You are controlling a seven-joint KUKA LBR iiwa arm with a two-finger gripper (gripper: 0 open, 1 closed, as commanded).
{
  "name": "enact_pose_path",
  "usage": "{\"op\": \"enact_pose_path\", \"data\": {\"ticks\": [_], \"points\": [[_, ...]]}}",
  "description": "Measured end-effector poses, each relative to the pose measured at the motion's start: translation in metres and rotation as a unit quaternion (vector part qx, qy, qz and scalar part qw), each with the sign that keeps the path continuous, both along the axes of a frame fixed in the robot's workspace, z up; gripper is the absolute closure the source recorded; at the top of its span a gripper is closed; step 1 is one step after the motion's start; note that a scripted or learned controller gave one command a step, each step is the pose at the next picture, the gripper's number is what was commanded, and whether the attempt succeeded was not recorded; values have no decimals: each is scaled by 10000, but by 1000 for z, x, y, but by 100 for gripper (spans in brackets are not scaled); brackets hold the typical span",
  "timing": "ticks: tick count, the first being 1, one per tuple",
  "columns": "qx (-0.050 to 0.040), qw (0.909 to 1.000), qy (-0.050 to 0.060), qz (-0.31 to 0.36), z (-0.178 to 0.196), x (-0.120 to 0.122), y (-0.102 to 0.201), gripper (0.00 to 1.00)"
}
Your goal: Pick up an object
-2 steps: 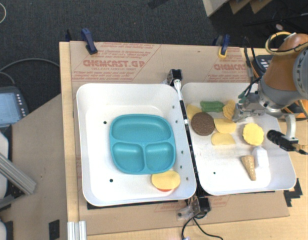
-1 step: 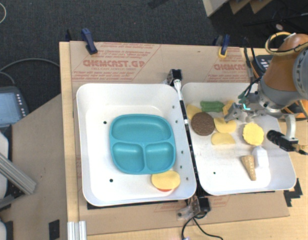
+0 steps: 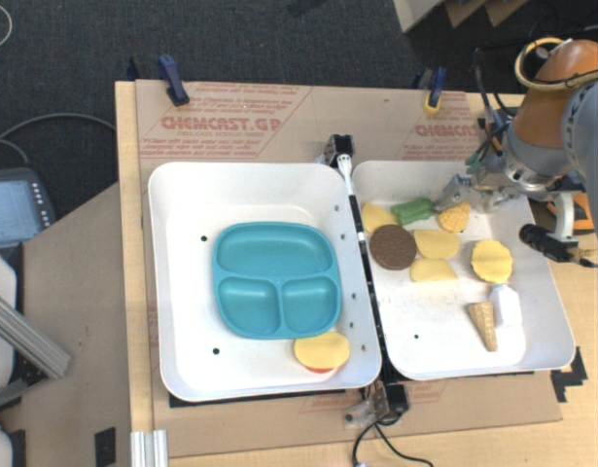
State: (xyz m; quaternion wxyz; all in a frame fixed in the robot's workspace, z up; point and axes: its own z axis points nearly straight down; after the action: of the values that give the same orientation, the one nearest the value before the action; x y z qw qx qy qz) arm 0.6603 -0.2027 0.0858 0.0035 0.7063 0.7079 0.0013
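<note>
Approach step: arm reaching over the right bin [image 3: 556,343], gripper [image 3: 458,195] low beside the yellow waffle piece [image 3: 454,219] and green piece [image 3: 412,210] (jaws' spread: cannot tell). Next, I judge: centre over 1 piece, descend, close.

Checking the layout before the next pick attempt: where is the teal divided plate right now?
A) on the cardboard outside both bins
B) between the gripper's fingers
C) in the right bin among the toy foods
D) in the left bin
D: the teal divided plate lies flat inside the left bin, with a yellow and red piece at its lower edge, while the gripper is over the right bin.
</note>
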Motion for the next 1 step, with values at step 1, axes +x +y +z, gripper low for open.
{"op": "enact_pose_path", "data": {"ticks": [1], "points": [[-4, 10000, -1, 0, 11, -1, 0, 100]]}}
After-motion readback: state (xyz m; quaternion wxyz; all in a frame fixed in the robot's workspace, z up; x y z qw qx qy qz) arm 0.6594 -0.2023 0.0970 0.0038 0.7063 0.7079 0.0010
